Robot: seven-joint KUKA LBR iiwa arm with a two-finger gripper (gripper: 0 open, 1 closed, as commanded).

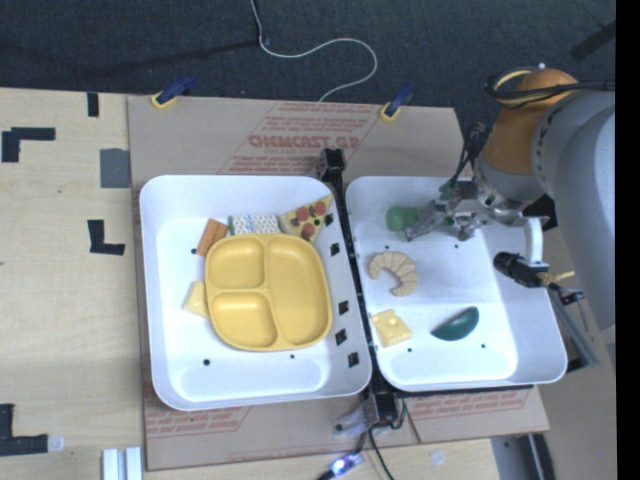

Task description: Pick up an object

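In the left bin (165, 268) a yellow divided plate (268, 290) covers most of the floor, with small flat pieces tucked at its upper edge. In the right bin (520, 353) lie a pale croissant (394, 270), a yellow block (391, 327) and a dark green leaf-shaped piece (455, 323). A small green object (401, 217) sits at the upper left, just beside the pincer (425, 223); whether the pincer is released or clenched cannot be told.

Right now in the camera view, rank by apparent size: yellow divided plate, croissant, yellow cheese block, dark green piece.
1. yellow divided plate, by far largest.
2. croissant and dark green piece: look alike, too close to rank.
3. yellow cheese block, smallest.
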